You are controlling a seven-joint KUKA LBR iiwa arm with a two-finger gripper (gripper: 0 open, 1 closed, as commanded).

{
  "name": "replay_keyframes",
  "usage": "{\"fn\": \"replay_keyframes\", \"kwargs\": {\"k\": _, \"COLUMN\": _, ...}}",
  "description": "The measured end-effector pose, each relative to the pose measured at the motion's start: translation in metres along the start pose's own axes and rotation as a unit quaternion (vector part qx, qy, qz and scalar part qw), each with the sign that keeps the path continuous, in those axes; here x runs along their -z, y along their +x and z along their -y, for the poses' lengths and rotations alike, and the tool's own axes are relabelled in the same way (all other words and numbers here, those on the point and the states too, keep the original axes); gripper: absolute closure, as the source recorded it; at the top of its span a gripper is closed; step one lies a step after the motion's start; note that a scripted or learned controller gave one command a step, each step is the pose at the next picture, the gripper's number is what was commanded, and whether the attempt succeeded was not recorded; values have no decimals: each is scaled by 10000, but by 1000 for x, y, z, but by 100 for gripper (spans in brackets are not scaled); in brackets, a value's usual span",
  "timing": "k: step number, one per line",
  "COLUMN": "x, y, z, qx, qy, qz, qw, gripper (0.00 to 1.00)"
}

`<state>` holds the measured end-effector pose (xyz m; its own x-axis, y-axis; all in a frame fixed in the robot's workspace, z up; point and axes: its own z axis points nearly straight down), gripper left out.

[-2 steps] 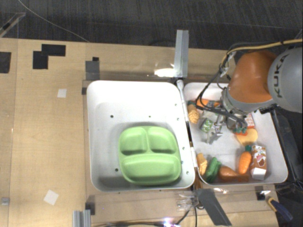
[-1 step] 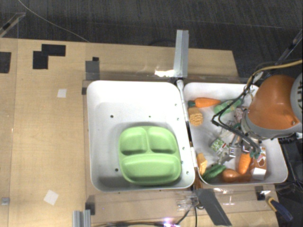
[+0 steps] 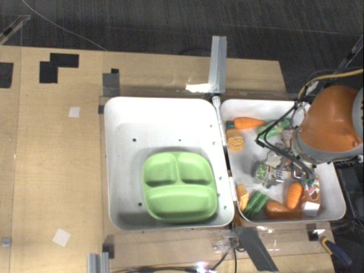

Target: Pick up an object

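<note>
The right bin (image 3: 340,209) holds several toy foods. A long carrot (image 3: 248,123) lies at its far side, with a yellow ridged piece (image 3: 234,143) just below it. A short carrot (image 3: 293,194), a green vegetable (image 3: 256,203), an orange piece (image 3: 276,208) and a red and white packet (image 3: 311,193) crowd the near edge. My gripper (image 3: 271,173) hangs low over the middle of this bin, left of the short carrot and above the green vegetable. Cables and the wrist hide what lies under it.
The left bin (image 3: 116,152) carries a green divided plate (image 3: 180,185) toward its near side. A metal post (image 3: 218,64) stands behind the wall between the bins. The arm's orange band (image 3: 333,121) covers the right bin's far right corner.
</note>
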<state>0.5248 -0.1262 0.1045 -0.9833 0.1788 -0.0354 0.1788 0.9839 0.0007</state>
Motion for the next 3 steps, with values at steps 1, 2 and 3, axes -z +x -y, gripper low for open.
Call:
{"fn": "replay_keyframes", "kwargs": {"k": 1, "x": 37, "y": 24, "z": 8, "qx": 1258, "qy": -14, "qz": -125, "qw": 9920, "gripper": 100}}
{"fn": "replay_keyframes", "kwargs": {"k": 2, "x": 57, "y": 30, "z": -21, "qx": 3234, "qy": -48, "qz": -116, "qw": 9462, "gripper": 100}}
{"fn": "replay_keyframes", "kwargs": {"k": 3, "x": 69, "y": 18, "z": -2, "qx": 5155, "qy": -75, "qz": -109, "qw": 8568, "gripper": 100}}
